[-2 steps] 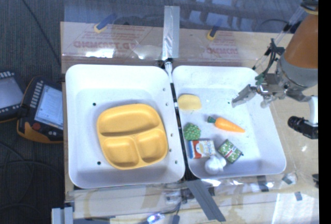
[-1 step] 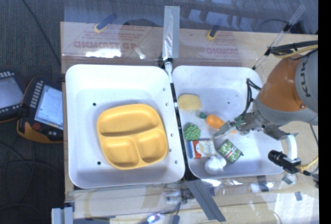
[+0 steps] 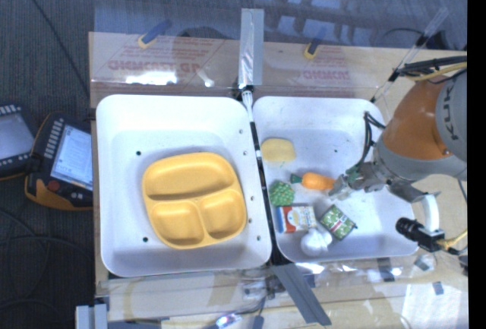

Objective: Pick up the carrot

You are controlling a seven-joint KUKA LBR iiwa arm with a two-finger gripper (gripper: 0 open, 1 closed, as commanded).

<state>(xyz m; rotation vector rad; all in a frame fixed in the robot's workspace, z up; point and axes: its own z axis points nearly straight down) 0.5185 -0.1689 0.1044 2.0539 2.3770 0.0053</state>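
Gripper (image 3: pixel 343 188) beside carrot (image 3: pixel 315 181); leafy end leftward

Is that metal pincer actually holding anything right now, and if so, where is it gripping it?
It cannot be told. The pincer sits right beside the carrot in the right bin, at its thicker end, but the view does not show the carrot between its tips.

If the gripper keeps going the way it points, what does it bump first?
Probably the carrot. The gripper points left across the right bin, and the carrot lies just ahead of it. Height is hard to judge from above, so it might pass over.
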